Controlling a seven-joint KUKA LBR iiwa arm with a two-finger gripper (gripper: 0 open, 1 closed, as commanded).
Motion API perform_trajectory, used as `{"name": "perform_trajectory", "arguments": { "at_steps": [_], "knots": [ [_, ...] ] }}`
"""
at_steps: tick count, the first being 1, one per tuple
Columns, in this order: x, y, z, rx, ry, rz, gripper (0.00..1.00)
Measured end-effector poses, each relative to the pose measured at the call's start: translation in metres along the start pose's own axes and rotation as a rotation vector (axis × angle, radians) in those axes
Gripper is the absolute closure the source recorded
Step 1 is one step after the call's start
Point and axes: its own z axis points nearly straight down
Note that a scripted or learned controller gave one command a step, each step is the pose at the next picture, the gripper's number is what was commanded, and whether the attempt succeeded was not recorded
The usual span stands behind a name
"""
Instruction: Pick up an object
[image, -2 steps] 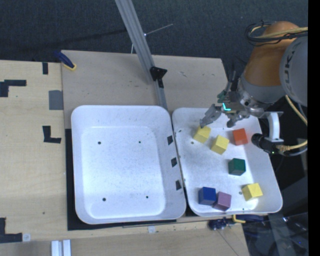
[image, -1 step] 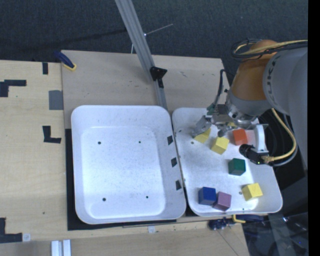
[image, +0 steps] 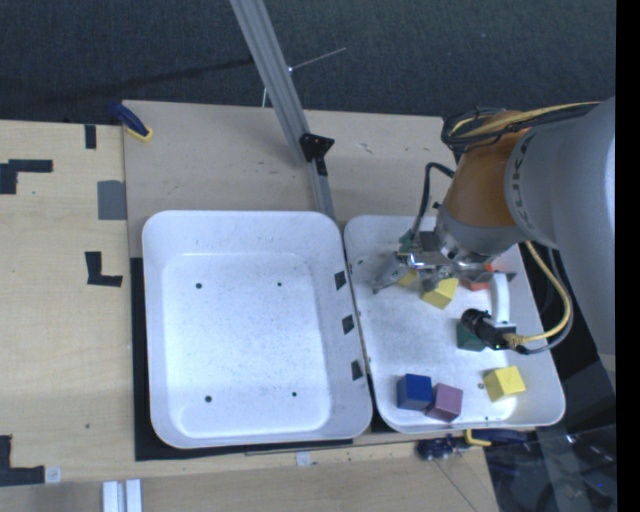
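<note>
The pincer is hovering low in the right bin; I cannot tell its state. A yellow block is lying just below it, nearly touching.

Bench: your tan bench fills the frame's left.
On it: two white bins, centre and right.

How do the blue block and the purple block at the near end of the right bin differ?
The blue block is darker and looks slightly larger than the purple block. Blue sits nearer the left bin, purple nearer the yellow block. Both lie side by side in the right bin, away from the claw.
</note>
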Motion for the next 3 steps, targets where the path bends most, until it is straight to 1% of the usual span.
{"name": "perform_trajectory", "arguments": {
  "at_steps": [1, 2, 3],
  "knots": [
    [0.001, -0.001, 0.04, 0.0, 0.0, 0.0, 0.0],
    [0.001, 0.0, 0.028, -0.003, 0.001, -0.001, 1.0],
    [-0.008, 0.001, -0.021, -0.01, -0.001, 0.001, 1.0]
  ]
}}
